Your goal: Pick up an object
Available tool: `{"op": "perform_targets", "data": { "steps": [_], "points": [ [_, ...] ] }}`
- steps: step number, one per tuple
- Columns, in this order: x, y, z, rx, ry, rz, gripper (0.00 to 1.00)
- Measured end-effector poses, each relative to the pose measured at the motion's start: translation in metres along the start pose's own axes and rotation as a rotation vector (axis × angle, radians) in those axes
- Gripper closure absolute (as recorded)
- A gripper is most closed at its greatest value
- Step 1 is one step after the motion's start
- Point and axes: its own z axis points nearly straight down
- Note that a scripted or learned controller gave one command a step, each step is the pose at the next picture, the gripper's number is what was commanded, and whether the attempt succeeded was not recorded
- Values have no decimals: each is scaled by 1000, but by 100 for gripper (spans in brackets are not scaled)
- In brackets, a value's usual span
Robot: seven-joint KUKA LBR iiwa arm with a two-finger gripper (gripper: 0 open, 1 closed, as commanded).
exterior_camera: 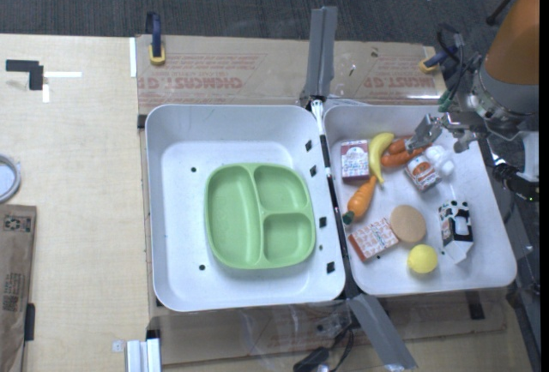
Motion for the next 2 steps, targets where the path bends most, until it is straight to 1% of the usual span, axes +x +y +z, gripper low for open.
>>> {"op": "perform_targets", "data": {
  "steps": [1,2],
  "points": [
    [-19,10,92,-8,6,-260,0],
    [-22,9,83,-7,2,-256,100]
  ]
}}
